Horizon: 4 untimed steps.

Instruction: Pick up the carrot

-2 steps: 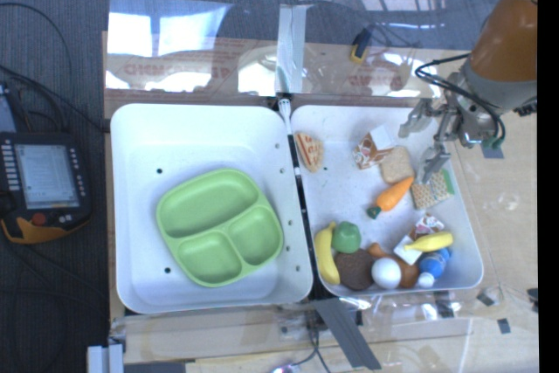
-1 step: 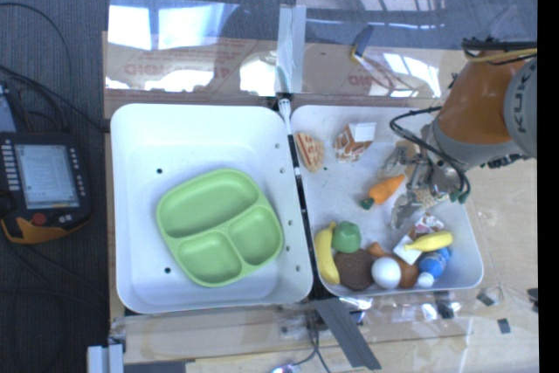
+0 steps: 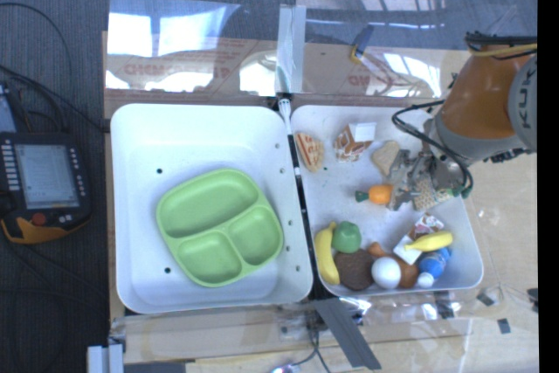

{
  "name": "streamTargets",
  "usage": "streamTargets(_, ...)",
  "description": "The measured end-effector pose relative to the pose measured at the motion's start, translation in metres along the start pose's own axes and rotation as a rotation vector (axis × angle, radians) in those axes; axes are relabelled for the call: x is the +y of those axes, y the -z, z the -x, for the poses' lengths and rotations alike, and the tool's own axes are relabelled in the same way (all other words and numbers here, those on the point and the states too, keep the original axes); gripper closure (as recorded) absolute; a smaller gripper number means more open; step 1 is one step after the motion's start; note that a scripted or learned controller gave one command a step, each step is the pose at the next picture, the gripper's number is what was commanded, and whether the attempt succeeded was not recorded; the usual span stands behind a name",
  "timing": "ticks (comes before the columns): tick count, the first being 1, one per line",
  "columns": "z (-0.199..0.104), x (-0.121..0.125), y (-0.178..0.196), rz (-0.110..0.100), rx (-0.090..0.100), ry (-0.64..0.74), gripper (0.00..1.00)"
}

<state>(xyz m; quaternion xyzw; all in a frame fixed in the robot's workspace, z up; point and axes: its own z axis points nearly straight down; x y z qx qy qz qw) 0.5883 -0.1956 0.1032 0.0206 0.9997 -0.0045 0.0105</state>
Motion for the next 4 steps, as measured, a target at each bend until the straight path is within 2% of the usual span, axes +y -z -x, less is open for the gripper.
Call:
streamTargets(1, 0.0, 0.001, -0.001, 0.001, 0.001, 0.0, 0.0)
streamTargets(2, -0.007, 0.022, -0.012, 0.003, 0.007, -0.097, 0.0)
streamTargets(3, -0.004, 0.022, 0.0, -0.001, -0.001, -0.094, 1.0)
streamTargets(4, -0.015, 0.047, 0.074, 0.005, 0.017, -0.31, 1.0)
